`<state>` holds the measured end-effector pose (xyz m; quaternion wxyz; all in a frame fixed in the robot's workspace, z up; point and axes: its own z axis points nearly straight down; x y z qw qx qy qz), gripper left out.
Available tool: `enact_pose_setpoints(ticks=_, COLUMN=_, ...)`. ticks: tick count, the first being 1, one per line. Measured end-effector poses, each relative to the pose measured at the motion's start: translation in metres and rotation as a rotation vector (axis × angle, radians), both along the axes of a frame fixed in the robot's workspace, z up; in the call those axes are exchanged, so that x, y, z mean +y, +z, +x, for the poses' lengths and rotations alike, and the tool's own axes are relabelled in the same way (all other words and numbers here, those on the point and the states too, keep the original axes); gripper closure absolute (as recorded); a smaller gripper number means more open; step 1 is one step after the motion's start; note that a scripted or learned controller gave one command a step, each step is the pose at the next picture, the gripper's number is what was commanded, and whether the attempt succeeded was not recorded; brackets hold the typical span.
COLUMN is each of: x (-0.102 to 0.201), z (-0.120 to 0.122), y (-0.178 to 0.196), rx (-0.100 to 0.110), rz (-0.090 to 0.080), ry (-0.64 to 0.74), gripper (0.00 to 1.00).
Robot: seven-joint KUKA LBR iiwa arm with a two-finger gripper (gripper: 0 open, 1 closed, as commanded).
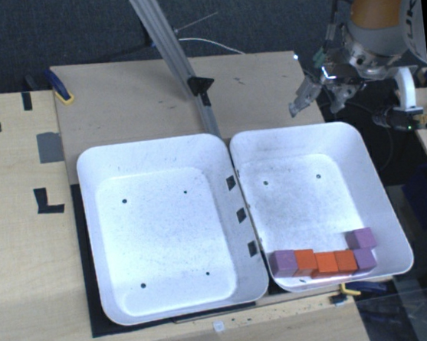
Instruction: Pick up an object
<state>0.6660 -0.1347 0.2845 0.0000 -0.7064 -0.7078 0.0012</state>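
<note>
Several small blocks lie in a row along the near wall of the right bin (366, 155): a purple block (285, 260) at the left end, orange blocks (326, 262) in the middle, and purple blocks (360, 240) at the right end. My gripper (319, 102) hangs above the bench just beyond the right bin's far rim, well away from the blocks. It is open, with nothing between its fingers (300, 103).
The left bin (96, 219) stands beside the right one, their rims touching. A slanted metal post (167, 40) rises behind the bins. A blue and yellow clamp (60, 86) sits at the bench's far left corner.
</note>
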Motion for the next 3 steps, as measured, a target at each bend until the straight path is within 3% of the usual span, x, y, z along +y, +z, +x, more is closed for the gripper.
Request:
enact_pose_setpoints(ticks=1, x=0.086, z=0.015, y=-0.049, rx=0.004, rz=0.005, ry=0.006, gripper=0.00)
enact_pose_setpoints(ticks=2, x=0.185, z=0.015, y=-0.057, rx=0.001, rz=0.004, ry=0.007, gripper=0.00)
enact_pose_setpoints(ticks=3, x=0.150, z=-0.002, y=-0.014, rx=-0.004, rz=0.001, ry=-0.002, gripper=0.00)
